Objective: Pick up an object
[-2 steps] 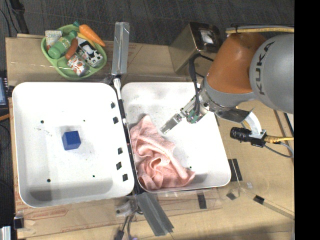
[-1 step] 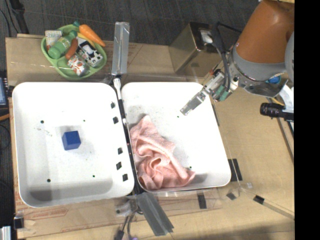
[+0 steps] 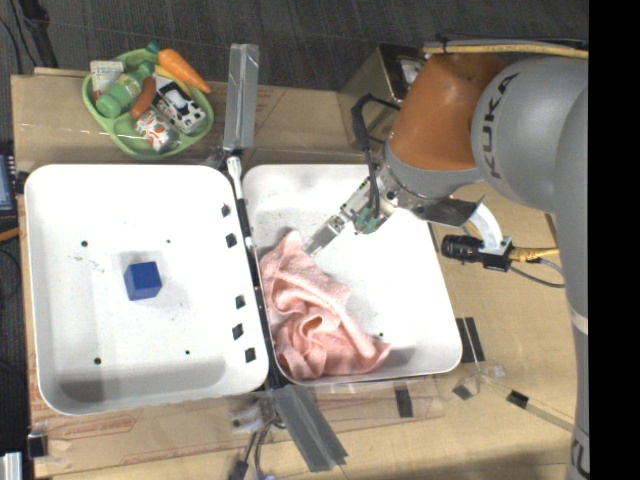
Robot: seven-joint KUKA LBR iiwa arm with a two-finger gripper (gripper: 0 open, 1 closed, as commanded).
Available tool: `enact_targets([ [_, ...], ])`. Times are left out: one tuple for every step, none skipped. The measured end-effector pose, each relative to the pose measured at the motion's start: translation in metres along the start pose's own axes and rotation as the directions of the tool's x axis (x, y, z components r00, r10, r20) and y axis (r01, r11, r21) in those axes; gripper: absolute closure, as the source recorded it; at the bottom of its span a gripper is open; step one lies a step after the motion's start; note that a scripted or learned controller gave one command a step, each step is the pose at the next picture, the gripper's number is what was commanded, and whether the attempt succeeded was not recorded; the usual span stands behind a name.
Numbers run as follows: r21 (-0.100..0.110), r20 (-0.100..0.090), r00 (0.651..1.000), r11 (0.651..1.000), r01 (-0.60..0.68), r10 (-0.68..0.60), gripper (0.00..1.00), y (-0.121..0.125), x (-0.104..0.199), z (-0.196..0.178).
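Note:
A crumpled pink cloth (image 3: 312, 313) lies in the right bin (image 3: 425, 308), along its left wall and front edge. My gripper (image 3: 320, 238) reaches in from the right, slanting down and to the left. Its tip sits just at the cloth's upper edge, and I see nothing held in it. In the left bin (image 3: 60, 268) a small blue cube (image 3: 143, 279) rests alone near the middle.
A green bowl (image 3: 118, 138) of toy food, including an orange carrot (image 3: 182, 66), stands on the bench behind the left bin. The grey divider bracket (image 3: 240, 98) runs between the bins. The arm's wide body (image 3: 480, 118) overhangs the right bin's back right corner.

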State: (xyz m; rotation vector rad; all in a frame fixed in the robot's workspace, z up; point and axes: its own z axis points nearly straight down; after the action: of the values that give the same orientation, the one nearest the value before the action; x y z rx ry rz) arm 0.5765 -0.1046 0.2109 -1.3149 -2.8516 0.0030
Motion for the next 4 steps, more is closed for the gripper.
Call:
enact_targets([
  [-0.001, -0.001, 0.991, 0.991, -0.137, 0.137, 0.0, -0.028, -0.006, 0.059],
  [-0.001, 0.001, 0.989, 0.989, -0.146, 0.146, 0.0, 0.002, -0.021, 0.12],
  [-0.004, 0.002, 0.98, 0.98, -0.201, 0.201, 0.0, 0.048, -0.032, 0.118],
  [-0.004, 0.003, 0.994, 0.994, -0.105, 0.105, 0.0, 0.036, -0.032, 0.023],
])
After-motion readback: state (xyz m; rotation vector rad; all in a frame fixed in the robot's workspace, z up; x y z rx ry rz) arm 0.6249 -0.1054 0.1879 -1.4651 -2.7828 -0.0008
